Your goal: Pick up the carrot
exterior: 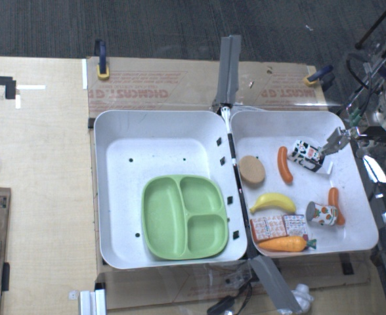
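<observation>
1. Two white bins sit side by side on a light wooden bench [35, 176], the left bin [114, 136] holding a green divided plate [183, 216].
2. Right bin [350, 235]: the carrot [283, 243] lies along the near wall, just beside a small red-and-white carton [278, 226], a banana [274, 203] behind them.
3. Gripper [329, 147] hangs low at the far right, its tips at a black-and-white cow-print carton [306, 155]; whether it is gripping cannot be made out.
4. Carrot and gripper are well apart.
</observation>
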Available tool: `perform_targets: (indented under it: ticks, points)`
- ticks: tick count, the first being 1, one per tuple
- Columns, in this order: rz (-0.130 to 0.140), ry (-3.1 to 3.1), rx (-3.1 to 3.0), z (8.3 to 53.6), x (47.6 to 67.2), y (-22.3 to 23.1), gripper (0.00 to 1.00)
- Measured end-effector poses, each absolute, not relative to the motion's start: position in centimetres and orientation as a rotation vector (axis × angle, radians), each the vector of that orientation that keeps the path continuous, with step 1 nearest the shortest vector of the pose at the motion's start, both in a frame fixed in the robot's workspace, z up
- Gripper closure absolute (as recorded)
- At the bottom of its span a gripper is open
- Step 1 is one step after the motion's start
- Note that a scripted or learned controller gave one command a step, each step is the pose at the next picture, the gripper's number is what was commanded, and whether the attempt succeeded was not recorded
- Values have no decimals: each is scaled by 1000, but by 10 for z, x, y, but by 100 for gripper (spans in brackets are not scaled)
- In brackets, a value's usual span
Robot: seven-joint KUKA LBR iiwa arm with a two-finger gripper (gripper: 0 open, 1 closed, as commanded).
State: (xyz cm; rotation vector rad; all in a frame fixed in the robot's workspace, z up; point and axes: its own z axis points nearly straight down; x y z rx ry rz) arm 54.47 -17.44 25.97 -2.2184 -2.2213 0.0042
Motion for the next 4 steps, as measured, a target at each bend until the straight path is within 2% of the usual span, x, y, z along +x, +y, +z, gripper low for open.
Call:
perform_targets:
  ticks: [1, 2, 3, 4]
  points:
    - [2, -2417, -2004, 157, 520, -141, 0]
    - [-5, -2596, -1786, 95, 496, -108, 0]
    - [0, -2641, -1704, 92, 597, -101, 0]
    - [0, -2737, -1541, 92, 501, -133, 0]
